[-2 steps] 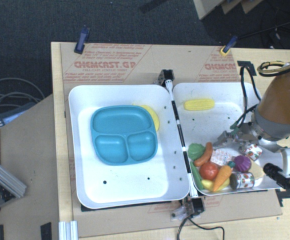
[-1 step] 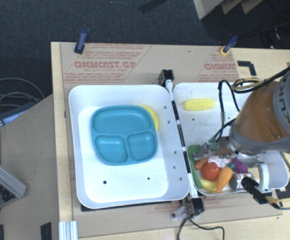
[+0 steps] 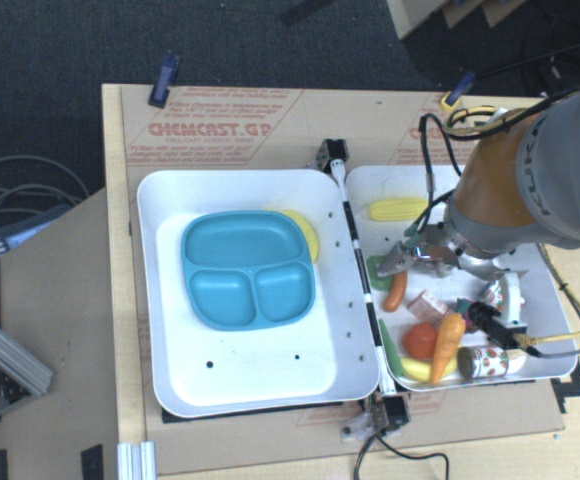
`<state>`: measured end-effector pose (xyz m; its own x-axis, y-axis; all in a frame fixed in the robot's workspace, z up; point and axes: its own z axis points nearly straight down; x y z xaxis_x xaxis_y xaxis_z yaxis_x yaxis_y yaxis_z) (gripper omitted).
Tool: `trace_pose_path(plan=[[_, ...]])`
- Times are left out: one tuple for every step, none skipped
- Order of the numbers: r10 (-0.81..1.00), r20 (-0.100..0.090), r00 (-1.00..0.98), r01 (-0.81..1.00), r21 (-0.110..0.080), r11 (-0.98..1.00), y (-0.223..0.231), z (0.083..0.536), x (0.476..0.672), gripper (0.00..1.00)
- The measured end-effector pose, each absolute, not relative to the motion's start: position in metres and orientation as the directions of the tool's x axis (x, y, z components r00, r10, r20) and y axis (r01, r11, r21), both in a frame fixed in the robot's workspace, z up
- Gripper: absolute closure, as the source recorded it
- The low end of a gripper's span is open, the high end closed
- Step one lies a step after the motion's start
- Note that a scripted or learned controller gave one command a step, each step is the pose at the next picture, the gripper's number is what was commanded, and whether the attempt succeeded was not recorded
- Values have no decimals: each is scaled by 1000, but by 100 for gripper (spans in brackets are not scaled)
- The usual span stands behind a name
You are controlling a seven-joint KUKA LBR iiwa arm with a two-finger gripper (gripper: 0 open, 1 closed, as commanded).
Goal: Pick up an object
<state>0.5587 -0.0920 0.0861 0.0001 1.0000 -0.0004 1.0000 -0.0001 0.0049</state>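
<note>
The right bin (image 3: 560, 363) holds several toy foods. A yellow corn cob (image 3: 396, 209) lies at its back, and a green piece (image 3: 381, 267) sits by the left wall. Just below that lies a small red-orange sausage-like piece (image 3: 397, 293). At the front are a red tomato (image 3: 421, 340), an orange carrot (image 3: 447, 342), a yellow banana (image 3: 416, 370) and a small can (image 3: 487, 362). My gripper (image 3: 407, 256) hangs low over the left part of this bin, right beside the green piece and just above the red-orange piece. Nothing visibly sits in its grasp.
The left bin (image 3: 160, 298) bears a blue divided plate (image 3: 247, 268) with a yellow item (image 3: 308, 230) poking out behind it. The grey arm with its orange band (image 3: 495, 183) covers the back right of the right bin. Black clips (image 3: 332, 152) join the bins.
</note>
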Motion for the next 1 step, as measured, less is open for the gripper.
trace_pose_path(plan=[[1000,1,0,1000,6,0,-91,96,559,100]])
